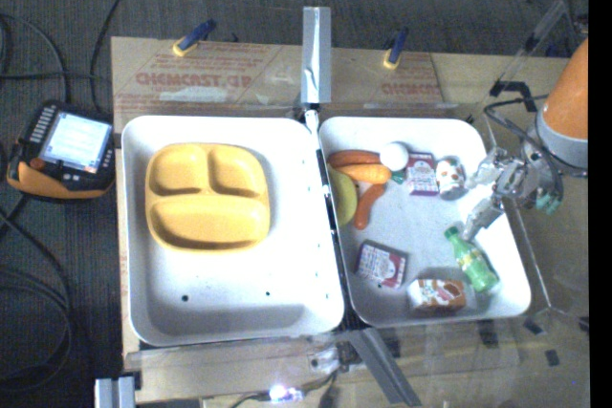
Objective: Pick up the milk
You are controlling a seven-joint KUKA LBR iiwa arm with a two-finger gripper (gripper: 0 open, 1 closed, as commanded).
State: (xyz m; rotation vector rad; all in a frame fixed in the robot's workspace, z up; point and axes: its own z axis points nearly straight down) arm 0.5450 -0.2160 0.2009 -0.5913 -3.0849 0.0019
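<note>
Surface (134, 62): brown board carrying two shallow white bins side by side, with two blue-and-yellow clamps at its far edge, one left (194, 36) and one right (394, 49).

Left bin (134, 301): holds one yellow compartment tray (208, 196), three sections, set toward the bin's far left corner.

Right bin (430, 248): holds the food items.
- Milk, three small cartons. Dark red milk carton (382, 265), lying flat near the bin's near left corner. Second carton (422, 174), red and white, at the far edge toward the middle. Third carton (440, 294), orange-brown, at the near edge toward the right corner.
- White ball (394, 154), at the far edge, just left of the second carton.
- Two orange sausage-like pieces (360, 169), at the far left corner, lying across one another; a third orange piece (367, 204) slants down just below them.
- Yellow-green fruit (343, 196), against the left wall.
- Green bottle (472, 261), lying tilted near the right wall, beside the third carton.

Arm (572, 110): grey with orange band, entering over the bin's right edge.

Gripper (483, 196): over the right side of the right bin, above the green bottle and well apart from the dark red carton. Jaws: spread apart, one finger toward the far edge and one toward the bottle; nothing seen between them.

Off the surface, left: handheld control pendant (65, 148), lit screen, on the dark floor with cables.
</note>
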